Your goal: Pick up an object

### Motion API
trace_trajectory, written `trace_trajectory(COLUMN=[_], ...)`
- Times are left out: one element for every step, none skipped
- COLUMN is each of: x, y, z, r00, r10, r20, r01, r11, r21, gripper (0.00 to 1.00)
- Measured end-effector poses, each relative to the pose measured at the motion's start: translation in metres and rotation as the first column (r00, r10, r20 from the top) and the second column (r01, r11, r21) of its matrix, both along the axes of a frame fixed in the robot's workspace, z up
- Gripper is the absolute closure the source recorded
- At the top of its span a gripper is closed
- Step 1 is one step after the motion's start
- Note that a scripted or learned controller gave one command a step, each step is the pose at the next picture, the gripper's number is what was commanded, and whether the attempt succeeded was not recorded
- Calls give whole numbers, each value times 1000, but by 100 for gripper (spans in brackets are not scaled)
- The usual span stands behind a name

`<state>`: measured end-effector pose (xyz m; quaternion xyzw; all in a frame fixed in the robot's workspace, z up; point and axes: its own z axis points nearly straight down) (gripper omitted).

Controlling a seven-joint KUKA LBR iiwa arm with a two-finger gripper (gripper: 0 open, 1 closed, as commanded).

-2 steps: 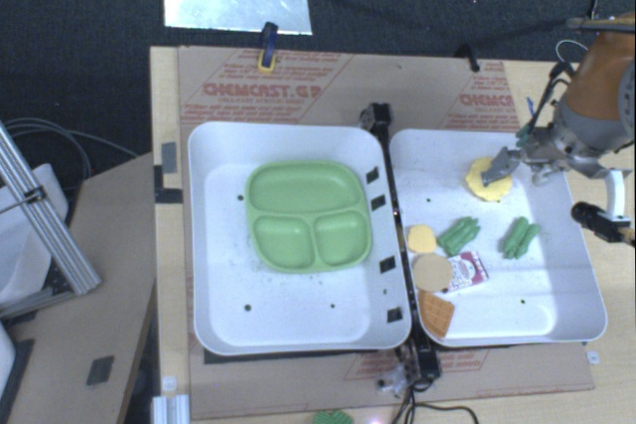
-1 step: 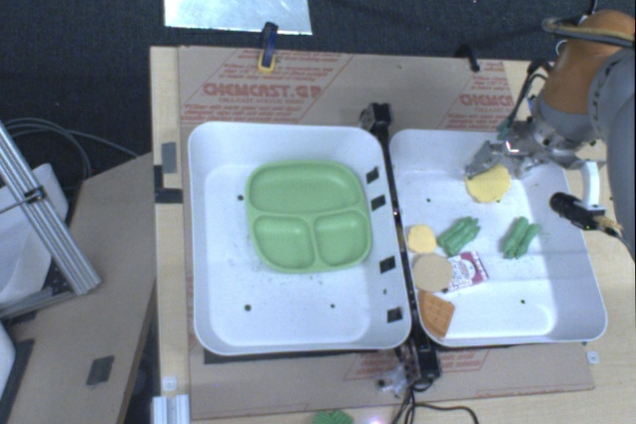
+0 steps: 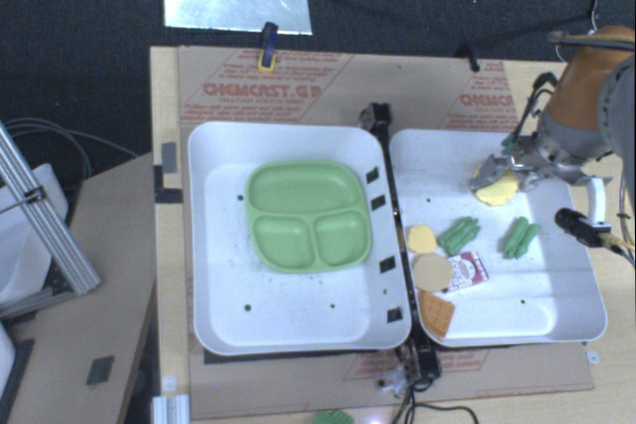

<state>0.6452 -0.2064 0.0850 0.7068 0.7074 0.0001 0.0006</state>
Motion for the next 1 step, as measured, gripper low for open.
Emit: trace_trajectory(x=[5], y=[0], z=[43], r00=[1000], r10=[3], r20=[6], r01=[-3], r11=[1000], r21=[-1], gripper=[0])
